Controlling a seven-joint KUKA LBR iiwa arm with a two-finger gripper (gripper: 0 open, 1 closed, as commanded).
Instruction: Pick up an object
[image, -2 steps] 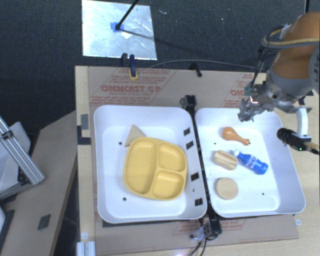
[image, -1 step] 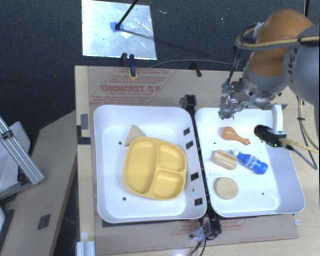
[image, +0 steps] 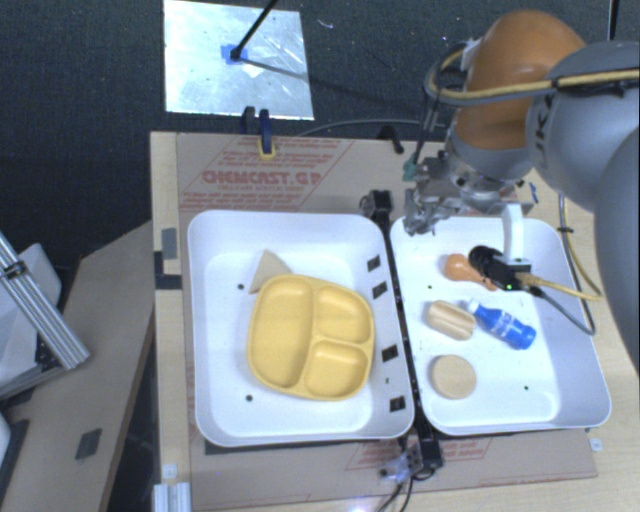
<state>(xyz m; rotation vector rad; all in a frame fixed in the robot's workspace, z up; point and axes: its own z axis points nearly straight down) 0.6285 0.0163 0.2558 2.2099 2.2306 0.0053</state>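
You'll see the gripper (image: 428, 212) hovering over the right bin's (image: 570, 385) back-left corner; whether it's open or closed, you cannot tell. Below lie an orange piece (image: 457, 266), blue bottle (image: 505, 325), bread roll (image: 449, 318) and round cookie (image: 453, 376) (all untouched).

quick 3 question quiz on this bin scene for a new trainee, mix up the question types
1. True or false: the yellow divided tray lies in the left bin.
2. Which lies nearest the right bin's front edge? A) blue bottle B) round tan disc C) orange piece
3. Fill in: the gripper hangs over the right bin's ____ left corner.

Key: 1 true; 2 B; 3 far
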